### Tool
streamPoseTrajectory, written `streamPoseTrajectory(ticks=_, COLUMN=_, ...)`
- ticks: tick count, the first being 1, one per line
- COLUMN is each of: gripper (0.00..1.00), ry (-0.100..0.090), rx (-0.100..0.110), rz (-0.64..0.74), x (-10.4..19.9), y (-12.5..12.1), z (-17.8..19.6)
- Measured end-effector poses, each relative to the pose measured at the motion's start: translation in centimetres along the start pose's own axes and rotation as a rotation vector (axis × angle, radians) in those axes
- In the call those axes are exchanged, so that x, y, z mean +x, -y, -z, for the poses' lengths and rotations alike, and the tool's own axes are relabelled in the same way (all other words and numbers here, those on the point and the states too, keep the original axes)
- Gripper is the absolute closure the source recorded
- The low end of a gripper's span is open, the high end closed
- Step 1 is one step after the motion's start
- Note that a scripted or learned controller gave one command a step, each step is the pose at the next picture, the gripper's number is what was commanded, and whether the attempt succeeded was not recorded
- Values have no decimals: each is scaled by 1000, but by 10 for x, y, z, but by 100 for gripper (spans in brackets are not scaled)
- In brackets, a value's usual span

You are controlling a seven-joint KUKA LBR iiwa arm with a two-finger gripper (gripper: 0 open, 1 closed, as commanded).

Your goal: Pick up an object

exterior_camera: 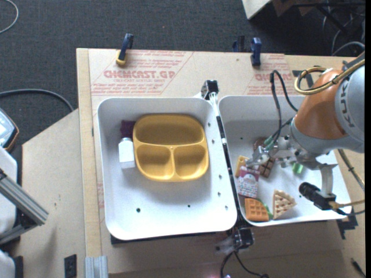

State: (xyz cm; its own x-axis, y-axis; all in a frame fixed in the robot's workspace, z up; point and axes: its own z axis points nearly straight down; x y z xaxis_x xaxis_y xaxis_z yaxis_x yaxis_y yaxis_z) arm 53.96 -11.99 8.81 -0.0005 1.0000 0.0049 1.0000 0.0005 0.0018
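My gripper point(262, 154) is low in the right bin point(255, 112), near its left-middle, reaching in from the right. Right under and beside it lie a brown chocolate-like piece point(266, 167) and a pink and white packet point(247, 184). A thin yellow item point(240, 165) rests against the bin's left wall. Nearer the front edge are an orange square waffle point(257, 209) and a tan waffle wedge point(283, 202). A small green item point(298, 168) peeks out under the wrist. Nothing is seen lifted off the bin floor.
The left bin point(145, 213) holds a yellow divided plate point(171, 146), a small white bottle point(126, 153) and a dark purple item point(127, 125). The divider rim point(222, 146) runs between the bins. Black cables point(281, 97) hang from the arm over the right bin's back.
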Motion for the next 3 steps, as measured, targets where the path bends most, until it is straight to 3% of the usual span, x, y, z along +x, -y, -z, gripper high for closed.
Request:
streamPoseTrajectory(ticks=1, gripper=100, ry=3, rx=-7, rz=-2, x=-1, y=-1, z=12)
streamPoseTrajectory(ticks=3, gripper=100, ry=8, rx=-7, rz=0, x=-9, y=9, z=131)
